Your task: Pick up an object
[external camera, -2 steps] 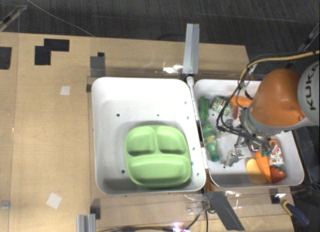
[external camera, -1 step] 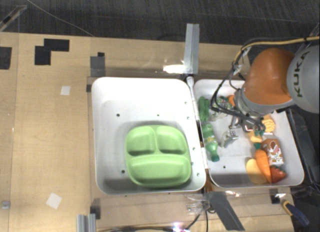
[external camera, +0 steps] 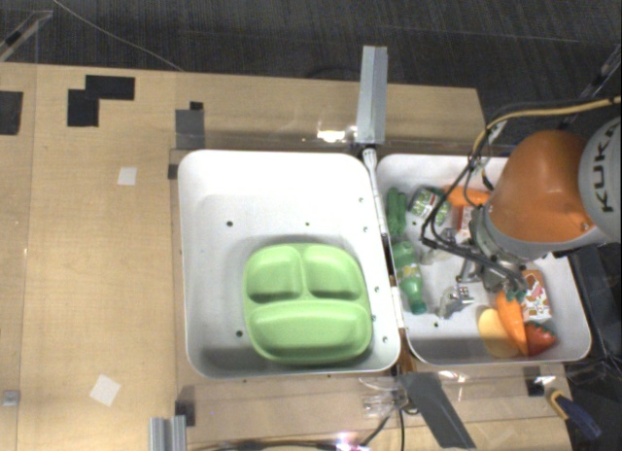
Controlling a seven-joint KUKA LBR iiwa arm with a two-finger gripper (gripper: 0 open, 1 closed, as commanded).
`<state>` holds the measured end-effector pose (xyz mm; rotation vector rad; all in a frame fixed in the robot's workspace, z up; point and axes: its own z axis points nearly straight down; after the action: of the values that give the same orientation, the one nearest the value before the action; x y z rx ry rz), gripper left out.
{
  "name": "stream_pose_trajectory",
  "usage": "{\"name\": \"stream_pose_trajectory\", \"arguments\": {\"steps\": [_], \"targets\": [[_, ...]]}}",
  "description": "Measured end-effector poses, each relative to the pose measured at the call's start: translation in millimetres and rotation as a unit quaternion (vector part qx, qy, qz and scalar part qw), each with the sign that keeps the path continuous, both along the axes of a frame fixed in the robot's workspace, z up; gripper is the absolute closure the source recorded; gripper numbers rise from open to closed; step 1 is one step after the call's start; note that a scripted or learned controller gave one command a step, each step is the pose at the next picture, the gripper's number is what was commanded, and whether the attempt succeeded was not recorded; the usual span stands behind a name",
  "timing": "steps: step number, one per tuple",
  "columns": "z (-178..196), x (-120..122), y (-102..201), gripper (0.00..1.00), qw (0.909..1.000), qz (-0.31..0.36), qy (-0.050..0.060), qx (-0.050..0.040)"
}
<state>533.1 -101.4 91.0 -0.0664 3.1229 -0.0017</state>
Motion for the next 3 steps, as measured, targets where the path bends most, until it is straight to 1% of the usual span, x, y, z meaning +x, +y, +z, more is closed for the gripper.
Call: {"name": "stream_pose_trajectory", "arguments": {"steps": [1,2,3], "targets": [[-2.1,78.2,-10.5,0.00,0.9948,-0.102,0.002,0.0017],[-1.1,40.7,-14.7,0.00,0.9938,-0.111,0.001,0.0017],[13.9,46.2,-13.9,1.00,0.9940,-0.109,-0.008,0.0013]]}}
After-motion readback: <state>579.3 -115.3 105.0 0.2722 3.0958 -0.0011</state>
